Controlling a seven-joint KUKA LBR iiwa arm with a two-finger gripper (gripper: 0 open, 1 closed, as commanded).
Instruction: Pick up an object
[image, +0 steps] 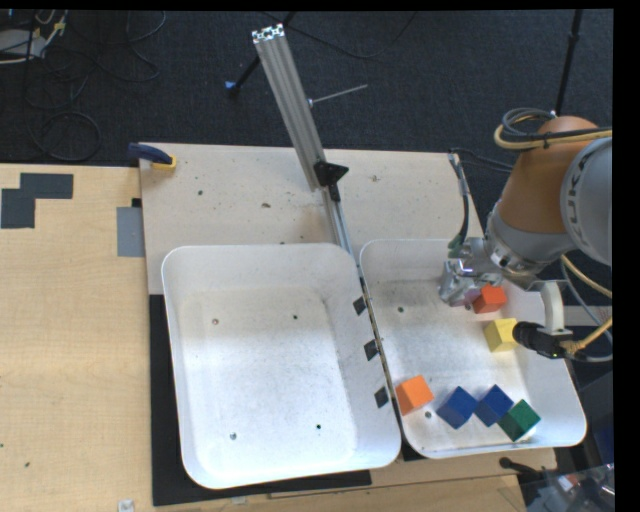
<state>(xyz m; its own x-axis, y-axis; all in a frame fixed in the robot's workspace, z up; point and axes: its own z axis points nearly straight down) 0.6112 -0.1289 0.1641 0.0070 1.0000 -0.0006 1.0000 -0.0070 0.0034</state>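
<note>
Dark carpet with loose cables behind a pale bench (240, 190) carrying two white bins; a slanted aluminium bar (295, 110) stands at the bench's back edge.

Left bin (200, 290): nothing but specks on its floor.

Right bin (420, 300): six small blocks. Red block (490, 298) near the back right corner. Yellow block (500, 333) just in front of it, by the right wall. Orange block (413, 394) at the front left, by the divider. Two blue blocks (475, 406) touching, along the front edge, with a green block (520, 418) beside them at the front right corner.

Gripper (462, 285) low over the back of the right bin, just beside the red block on its left, possibly touching. Jaw state: cannot tell, metal tip too small and blurred. No block seen between them.

Judgement: red block is the likely target. Looks light, rigid, flat-faced, probably wood or plastic; not fragile. Smooth faces could slip under a skewed pinch. Best hold: two opposite side faces, square on, centred. It sits apart from the yellow one, so there is room for both fingers
</note>
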